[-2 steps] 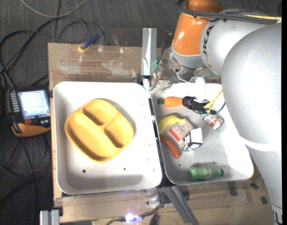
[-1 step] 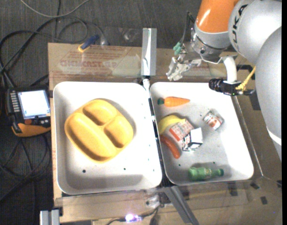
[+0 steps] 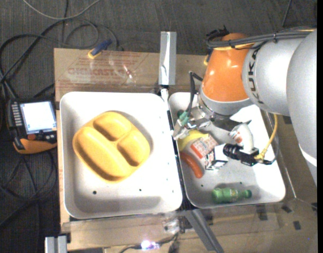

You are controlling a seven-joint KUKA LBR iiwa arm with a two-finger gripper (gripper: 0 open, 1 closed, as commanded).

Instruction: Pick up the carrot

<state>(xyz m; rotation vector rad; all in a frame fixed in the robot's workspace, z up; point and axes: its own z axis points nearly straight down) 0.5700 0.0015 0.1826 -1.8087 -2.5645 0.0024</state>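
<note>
floor (image 3: 98, 9): dark carpet | cables (image 3: 50, 15): looping across it | bench (image 3: 114, 70): brown board top

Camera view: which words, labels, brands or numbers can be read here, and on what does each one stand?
"KUKA": on the grey arm, partly cut off by the orange band.
Print on the cardboard sheet: too faint to read.
Label on the bottle under the gripper: too blurred.
Screen of the handheld pendant: unreadable.

The carrot (image 3: 193, 166) shows just its orange lower end; the rest lies under the yellow-capped orange-labelled bottle (image 3: 199, 144). The arm (image 3: 266, 73) covers the right bin's (image 3: 277, 186) far part and is cut off by the right edge. The gripper (image 3: 183, 124) is too cluttered to tell how its jaws stand.
</note>
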